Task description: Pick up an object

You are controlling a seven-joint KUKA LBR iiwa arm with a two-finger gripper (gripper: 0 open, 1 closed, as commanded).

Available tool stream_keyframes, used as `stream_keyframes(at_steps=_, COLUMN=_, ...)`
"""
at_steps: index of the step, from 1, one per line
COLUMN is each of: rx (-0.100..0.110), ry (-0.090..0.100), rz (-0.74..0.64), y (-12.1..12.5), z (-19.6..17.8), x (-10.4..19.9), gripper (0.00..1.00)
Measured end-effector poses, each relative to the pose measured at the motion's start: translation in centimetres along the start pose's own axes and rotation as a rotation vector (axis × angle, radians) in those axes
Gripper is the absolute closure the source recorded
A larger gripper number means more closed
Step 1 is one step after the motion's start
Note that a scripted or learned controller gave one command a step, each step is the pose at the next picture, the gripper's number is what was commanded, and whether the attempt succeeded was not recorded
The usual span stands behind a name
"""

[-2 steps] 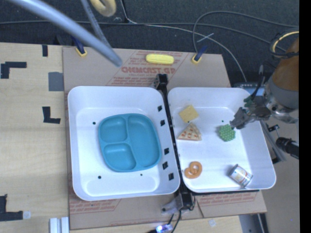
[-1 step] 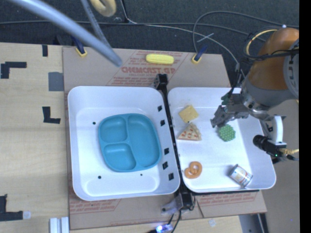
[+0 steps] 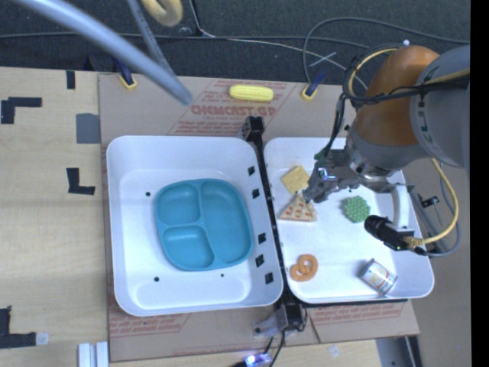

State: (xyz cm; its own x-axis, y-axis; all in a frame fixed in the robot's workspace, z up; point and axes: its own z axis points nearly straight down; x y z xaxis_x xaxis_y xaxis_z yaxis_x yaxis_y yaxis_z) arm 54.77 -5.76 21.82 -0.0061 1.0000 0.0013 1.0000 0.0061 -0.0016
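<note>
My gripper (image 3: pixel 315 191) hangs low in the right bin (image 3: pixel 344 277), right beside the upper corner of a pizza slice (image 3: pixel 298 210). A yellow cracker-like square (image 3: pixel 295 179) lies just left of it. A green bumpy ball (image 3: pixel 355 208) sits to its right. Nearer the front lie an orange pretzel (image 3: pixel 304 267) and a small silver can (image 3: pixel 378 275). Nothing shows between the fingers, and the wrist hides how they stand.
The left bin (image 3: pixel 130 167) holds a blue divided plate (image 3: pixel 203 223). A black divider (image 3: pixel 263 197) runs between the bins. A yellow banana toy (image 3: pixel 250 92) lies on the cardboard behind them. Cables loop over the right bin's far and right sides.
</note>
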Motion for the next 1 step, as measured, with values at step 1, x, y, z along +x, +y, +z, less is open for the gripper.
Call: stream_keyframes(at_steps=1, rx=-0.001, ry=0.0, rz=0.0, y=1.74, z=-0.02, x=4.76, gripper=1.0)
